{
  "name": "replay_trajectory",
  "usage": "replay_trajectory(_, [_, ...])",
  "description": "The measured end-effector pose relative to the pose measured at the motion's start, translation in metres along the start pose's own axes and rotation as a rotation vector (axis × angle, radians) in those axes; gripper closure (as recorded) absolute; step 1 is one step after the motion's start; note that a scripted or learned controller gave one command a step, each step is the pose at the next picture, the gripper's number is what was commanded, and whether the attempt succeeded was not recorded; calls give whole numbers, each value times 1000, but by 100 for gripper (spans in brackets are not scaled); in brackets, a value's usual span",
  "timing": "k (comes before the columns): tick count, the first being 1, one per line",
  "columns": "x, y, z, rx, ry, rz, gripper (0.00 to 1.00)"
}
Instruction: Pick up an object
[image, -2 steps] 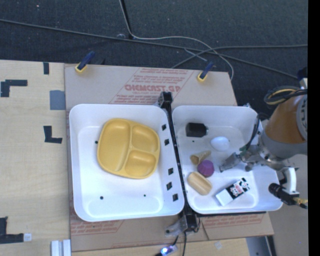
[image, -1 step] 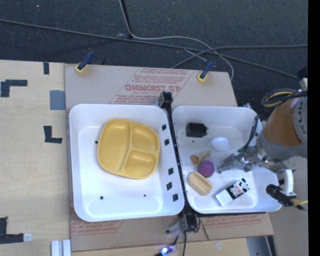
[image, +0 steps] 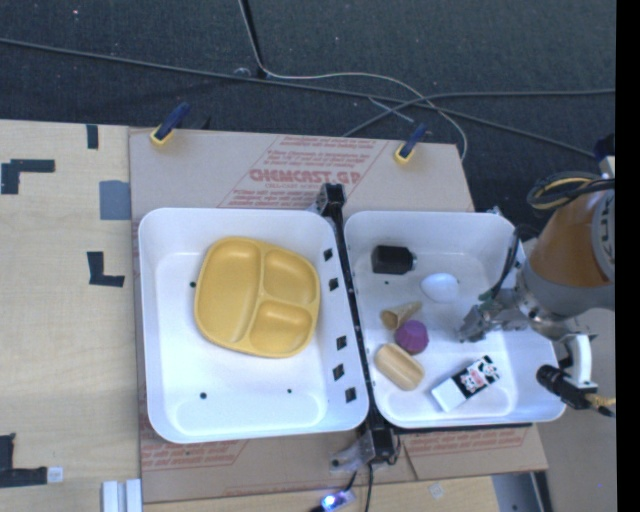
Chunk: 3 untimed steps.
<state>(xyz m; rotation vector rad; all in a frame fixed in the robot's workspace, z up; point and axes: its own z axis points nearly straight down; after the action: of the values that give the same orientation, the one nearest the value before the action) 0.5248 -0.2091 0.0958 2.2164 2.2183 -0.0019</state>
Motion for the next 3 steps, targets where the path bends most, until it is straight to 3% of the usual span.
replay_trajectory(3, [15, 3, -178, -1, 3, -2, 100])
